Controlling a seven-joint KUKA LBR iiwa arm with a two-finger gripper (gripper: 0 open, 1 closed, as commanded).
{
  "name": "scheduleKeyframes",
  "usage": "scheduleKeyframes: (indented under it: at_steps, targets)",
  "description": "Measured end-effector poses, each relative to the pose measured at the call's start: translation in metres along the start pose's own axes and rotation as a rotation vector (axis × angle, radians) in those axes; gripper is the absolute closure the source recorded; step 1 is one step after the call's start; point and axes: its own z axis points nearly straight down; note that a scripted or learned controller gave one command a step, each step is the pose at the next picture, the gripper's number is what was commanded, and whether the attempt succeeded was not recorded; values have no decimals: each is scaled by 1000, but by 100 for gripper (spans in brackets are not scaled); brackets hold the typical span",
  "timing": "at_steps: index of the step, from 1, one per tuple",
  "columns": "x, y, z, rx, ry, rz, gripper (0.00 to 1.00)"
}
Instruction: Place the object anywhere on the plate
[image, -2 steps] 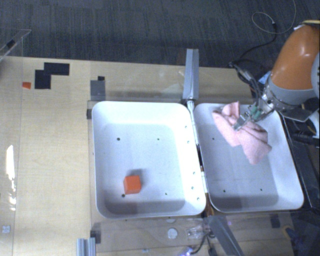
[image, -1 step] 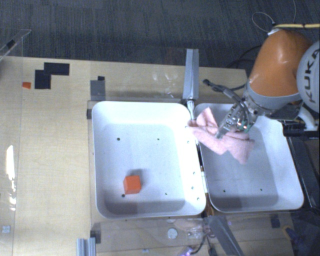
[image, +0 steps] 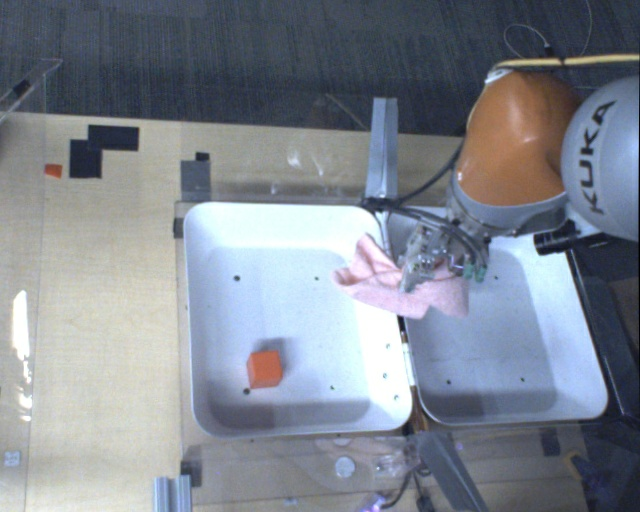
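A crumpled pink cloth (image: 372, 274) hangs over the divider between the two bins, spreading into both. My gripper (image: 428, 268) sits at the cloth's right part, under the orange-banded wrist, and its fingers are shut on the fabric. The cloth looks lifted off the bin floor, with its left corner drooping over the left bin (image: 300, 240). A small orange block (image: 265, 369) lies on the floor of the left bin, toward the front left, far from the gripper.
The right bin (image: 540, 350) lies under the arm, its floor bare in front of the gripper. A metal post (image: 382, 150) stands behind the bins at the divider. Black and orange markers (image: 95, 150) sit on the wooden bench at far left.
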Motion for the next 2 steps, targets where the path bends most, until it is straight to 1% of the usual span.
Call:
scheduleKeyframes:
  at_steps: [1, 2]
  targets:
    - [15, 50, -15, -2, -4, -185, 100]
    - [33, 99, -12, -2, -2, -188, 100]
